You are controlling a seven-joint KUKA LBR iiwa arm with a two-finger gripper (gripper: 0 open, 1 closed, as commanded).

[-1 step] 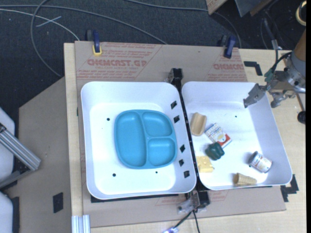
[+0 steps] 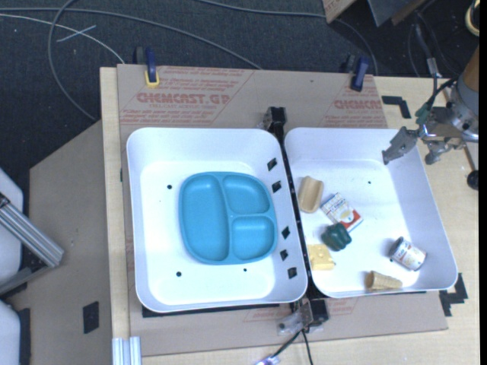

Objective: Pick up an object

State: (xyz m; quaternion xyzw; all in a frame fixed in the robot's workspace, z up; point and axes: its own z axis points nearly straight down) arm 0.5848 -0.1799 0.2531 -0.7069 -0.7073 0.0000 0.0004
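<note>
My gripper (image 2: pixel 416 149) hangs over the far right rim of the right bin (image 2: pixel 365 149), its fingers spread open with nothing between them. Lower in that bin lie a tan bread-like piece (image 2: pixel 310 193), a small white and red packet (image 2: pixel 341 211), a dark green object (image 2: pixel 335 237), a yellow cheese-like block (image 2: pixel 322 258), a tan wedge (image 2: pixel 384 281) and a small silver can (image 2: pixel 408 254) on its side. All of them are left of and nearer than the gripper, apart from it.
The left bin (image 2: pixel 152 158) holds a blue divided plate (image 2: pixel 228 217). A black divider with clips (image 2: pixel 278 181) runs between the bins. Clamps (image 2: pixel 152 73) hold the board at the back, and cables lie on the dark floor behind.
</note>
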